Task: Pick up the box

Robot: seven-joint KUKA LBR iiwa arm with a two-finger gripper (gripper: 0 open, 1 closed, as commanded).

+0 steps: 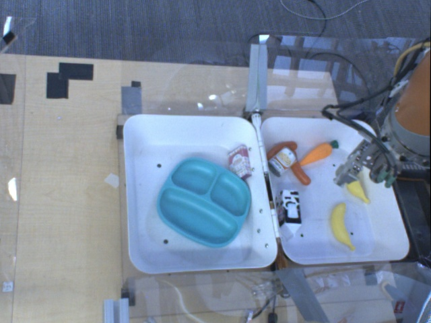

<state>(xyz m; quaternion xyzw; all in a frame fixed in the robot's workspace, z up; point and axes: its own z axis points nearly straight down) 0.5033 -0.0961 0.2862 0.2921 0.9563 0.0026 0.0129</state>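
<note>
You have the gripper hanging over the right bin, just above a small yellow piece; whether it is open or closed, you cannot tell. The box, black and white with print too small to read, lies at that bin's left wall. Near it are a sausage, a carrot and a banana. In the left bin sit a blue divided plate and a red packet, its writing unreadable.
</note>
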